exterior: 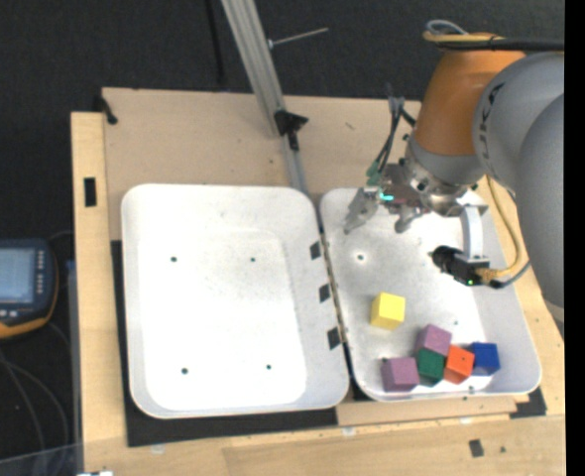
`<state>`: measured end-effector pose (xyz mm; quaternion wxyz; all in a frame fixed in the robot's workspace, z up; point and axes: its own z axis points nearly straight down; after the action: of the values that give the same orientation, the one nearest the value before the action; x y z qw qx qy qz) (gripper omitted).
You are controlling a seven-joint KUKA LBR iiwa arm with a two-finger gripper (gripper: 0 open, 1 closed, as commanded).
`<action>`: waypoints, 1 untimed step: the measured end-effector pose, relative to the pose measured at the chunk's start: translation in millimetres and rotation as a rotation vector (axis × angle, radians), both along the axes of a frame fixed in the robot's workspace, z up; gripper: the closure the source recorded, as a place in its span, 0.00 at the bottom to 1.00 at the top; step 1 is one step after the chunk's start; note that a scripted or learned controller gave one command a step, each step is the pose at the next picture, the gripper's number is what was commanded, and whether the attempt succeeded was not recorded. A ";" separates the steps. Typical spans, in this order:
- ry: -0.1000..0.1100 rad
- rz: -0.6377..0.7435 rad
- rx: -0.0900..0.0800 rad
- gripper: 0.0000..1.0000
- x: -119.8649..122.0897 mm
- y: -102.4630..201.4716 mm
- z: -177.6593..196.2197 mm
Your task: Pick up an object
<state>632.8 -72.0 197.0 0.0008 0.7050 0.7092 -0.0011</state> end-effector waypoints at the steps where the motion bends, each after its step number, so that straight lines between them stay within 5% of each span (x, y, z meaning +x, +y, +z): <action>1: 0.000 0.001 0.000 0.00 0.0 0.0 0.1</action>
<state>632.7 -72.0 197.0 0.0008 0.7046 0.7096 -0.0013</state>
